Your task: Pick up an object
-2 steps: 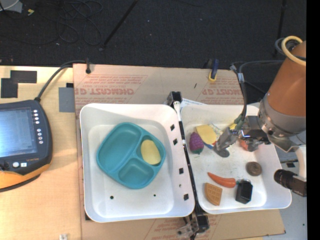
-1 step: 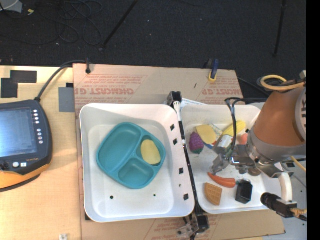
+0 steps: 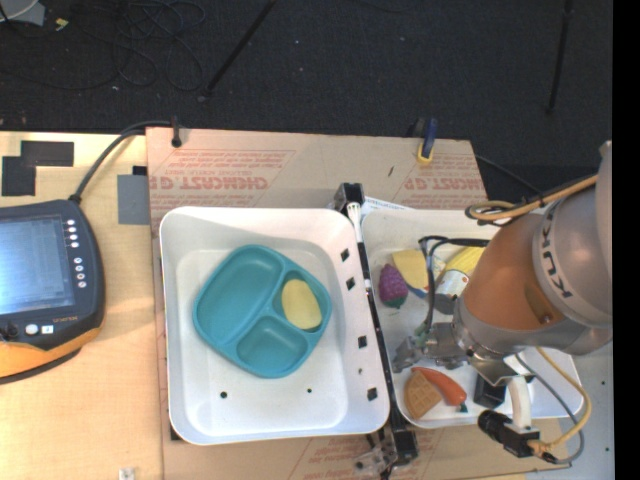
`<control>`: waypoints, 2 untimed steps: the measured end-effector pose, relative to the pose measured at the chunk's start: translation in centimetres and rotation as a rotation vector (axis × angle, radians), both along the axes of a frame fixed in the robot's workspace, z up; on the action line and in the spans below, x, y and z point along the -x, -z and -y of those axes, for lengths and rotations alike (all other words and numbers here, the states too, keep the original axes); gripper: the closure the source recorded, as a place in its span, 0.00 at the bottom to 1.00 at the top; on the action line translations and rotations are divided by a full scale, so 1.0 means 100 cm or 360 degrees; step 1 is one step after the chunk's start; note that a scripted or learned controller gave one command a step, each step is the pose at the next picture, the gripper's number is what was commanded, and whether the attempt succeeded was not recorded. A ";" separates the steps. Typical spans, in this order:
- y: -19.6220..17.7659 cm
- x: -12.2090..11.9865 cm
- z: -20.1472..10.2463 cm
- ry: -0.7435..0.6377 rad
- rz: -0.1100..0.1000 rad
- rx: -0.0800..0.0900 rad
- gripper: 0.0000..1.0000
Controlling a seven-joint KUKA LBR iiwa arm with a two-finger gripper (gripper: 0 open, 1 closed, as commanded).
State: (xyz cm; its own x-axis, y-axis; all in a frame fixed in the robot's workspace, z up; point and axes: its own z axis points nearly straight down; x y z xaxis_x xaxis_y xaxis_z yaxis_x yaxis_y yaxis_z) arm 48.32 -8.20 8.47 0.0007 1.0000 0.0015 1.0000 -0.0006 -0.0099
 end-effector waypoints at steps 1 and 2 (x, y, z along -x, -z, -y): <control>-0.003 -0.058 0.003 -0.0004 0.0017 0.0002 0.00; -0.003 -0.089 0.000 -0.0002 0.0014 0.0002 0.00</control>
State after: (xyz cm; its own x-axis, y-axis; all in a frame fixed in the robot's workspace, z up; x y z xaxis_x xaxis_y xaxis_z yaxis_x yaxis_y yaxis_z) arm 57.20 -8.24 8.74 -0.0009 1.0000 0.0004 1.0000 0.0009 -0.0009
